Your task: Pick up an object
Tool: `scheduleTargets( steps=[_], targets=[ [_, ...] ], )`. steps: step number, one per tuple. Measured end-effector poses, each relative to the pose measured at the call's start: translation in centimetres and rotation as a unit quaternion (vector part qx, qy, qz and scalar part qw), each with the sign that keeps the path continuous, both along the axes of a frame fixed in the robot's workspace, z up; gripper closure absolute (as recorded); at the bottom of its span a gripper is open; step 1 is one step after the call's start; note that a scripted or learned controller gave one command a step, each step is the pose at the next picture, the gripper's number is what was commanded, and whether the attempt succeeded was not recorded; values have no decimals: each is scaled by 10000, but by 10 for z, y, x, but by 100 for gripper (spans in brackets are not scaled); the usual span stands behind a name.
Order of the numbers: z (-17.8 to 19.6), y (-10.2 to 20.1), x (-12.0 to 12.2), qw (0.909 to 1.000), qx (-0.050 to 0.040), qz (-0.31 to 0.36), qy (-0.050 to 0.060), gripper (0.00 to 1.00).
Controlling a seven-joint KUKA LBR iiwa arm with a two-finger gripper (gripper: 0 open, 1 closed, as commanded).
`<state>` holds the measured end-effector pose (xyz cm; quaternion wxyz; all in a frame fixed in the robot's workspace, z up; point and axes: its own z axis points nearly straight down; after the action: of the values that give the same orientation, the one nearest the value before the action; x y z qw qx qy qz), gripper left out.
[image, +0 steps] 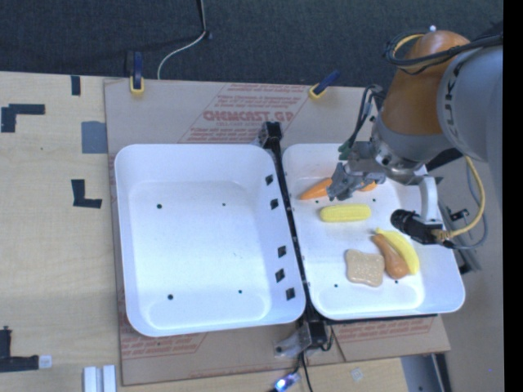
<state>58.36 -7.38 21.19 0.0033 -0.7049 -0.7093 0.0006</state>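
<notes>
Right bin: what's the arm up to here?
The KUKA arm has its gripper down in the right bin, right at the orange carrot near the far edge. No lift visible yet. The corn cob, banana and bread slice lie untouched nearer the camera. The left bin sits beside it.

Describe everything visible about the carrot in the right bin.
The carrot is an orange, tapered piece with a smooth plastic look, likely a toy. It lies flat on the floor of the right bin, near its back left part, pointing its narrow tip left toward the divider. The claw sits over its thicker right end, hiding that part. The corn cob lies just in front, apart from it.
</notes>
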Motion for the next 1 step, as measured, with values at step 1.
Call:
scheduleTargets(
  steps=[1],
  targets=[
    [9,1,0,10000,7,7,3,100]
  ],
)
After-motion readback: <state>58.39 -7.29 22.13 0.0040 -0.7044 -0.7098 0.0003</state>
